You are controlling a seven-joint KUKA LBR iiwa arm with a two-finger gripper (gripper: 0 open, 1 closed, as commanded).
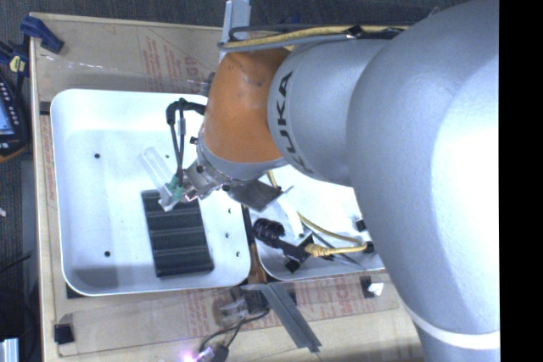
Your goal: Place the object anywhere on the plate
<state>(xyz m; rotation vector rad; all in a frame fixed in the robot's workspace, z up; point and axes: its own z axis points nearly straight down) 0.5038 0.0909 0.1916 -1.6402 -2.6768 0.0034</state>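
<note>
— Where's the object?
— A dark ribbed block (176, 235) lies flat in the left bin (85, 182), toward its near right corner.
— And the gripper?
— The gripper (174, 195) sits at the block's far end, just touching it; whether it grips anything, I cannot tell.

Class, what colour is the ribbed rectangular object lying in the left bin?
Black, seen in the camera view: the ribbed object.
</note>
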